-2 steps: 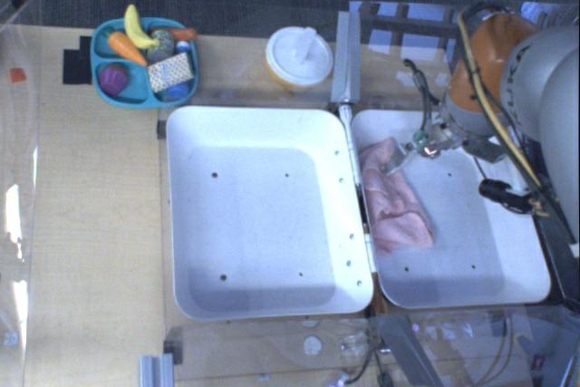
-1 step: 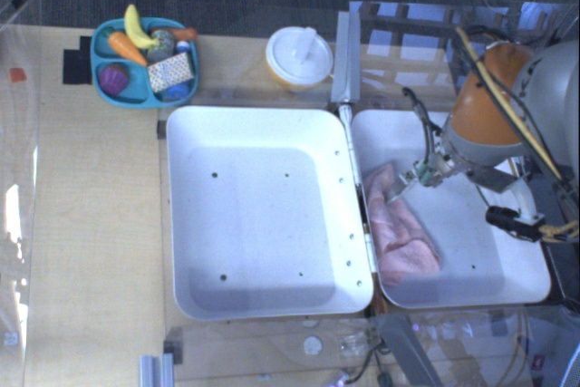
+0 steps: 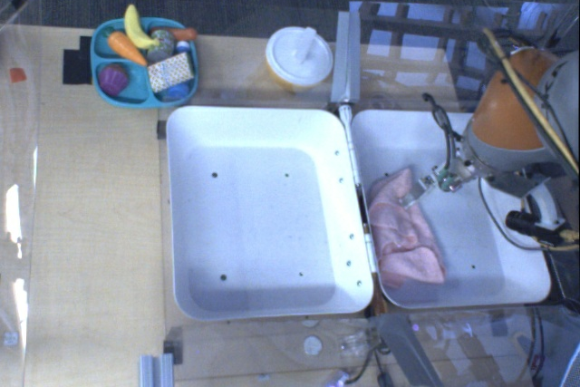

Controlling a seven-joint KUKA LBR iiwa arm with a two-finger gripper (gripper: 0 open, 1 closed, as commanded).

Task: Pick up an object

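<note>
A crumpled pink cloth (image 3: pixel 405 231) lies in the right bin (image 3: pixel 471 136), against its left wall. My gripper (image 3: pixel 419 191) reaches in from the right and sits at the cloth's upper right edge, fingertips touching or just over the fabric. The grey arm with its orange band (image 3: pixel 512 109) rises behind it on the right. The left bin (image 3: pixel 263 208) holds nothing I can see.
A blue tray (image 3: pixel 143 61) with toy food, including a banana and a carrot, sits at the back left of the bench. A yellow bowl with a white lid (image 3: pixel 299 57) stands behind the left bin. Cables hang near the arm on the right.
</note>
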